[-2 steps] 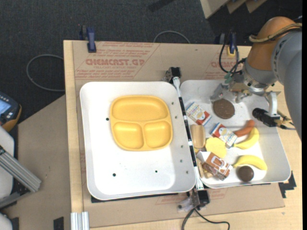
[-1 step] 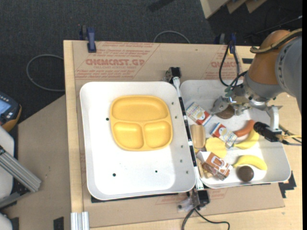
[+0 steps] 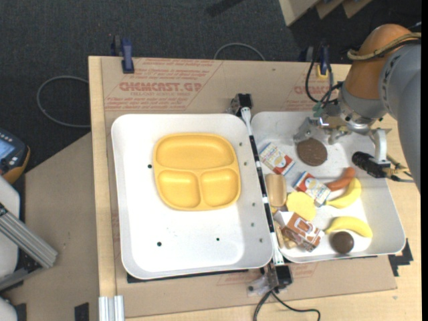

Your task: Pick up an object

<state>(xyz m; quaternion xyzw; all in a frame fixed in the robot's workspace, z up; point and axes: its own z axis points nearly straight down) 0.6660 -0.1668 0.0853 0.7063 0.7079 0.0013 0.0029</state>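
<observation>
The right white bin (image 3: 391,209) holds a pile of toy food. In it lie a brown disc (image 3: 311,152), a small white and red carton (image 3: 275,158), a tan stick-shaped piece (image 3: 275,189), a red and blue box (image 3: 312,185), two yellow bananas (image 3: 349,192) (image 3: 352,226), an orange piece (image 3: 344,176), a brown packet (image 3: 301,232) and a dark round piece (image 3: 342,242). My gripper (image 3: 342,142) hangs over the back of this bin, open, with nothing between its fingers. Its left finger (image 3: 309,128) stands just above the brown disc.
The left white bin (image 3: 134,199) holds a yellow three-compartment tray (image 3: 197,169). A black clip (image 3: 242,103) sits where the bins meet at the back. The grey arm with its orange band (image 3: 378,52) comes in from the upper right. Cables run along the bench's back edge.
</observation>
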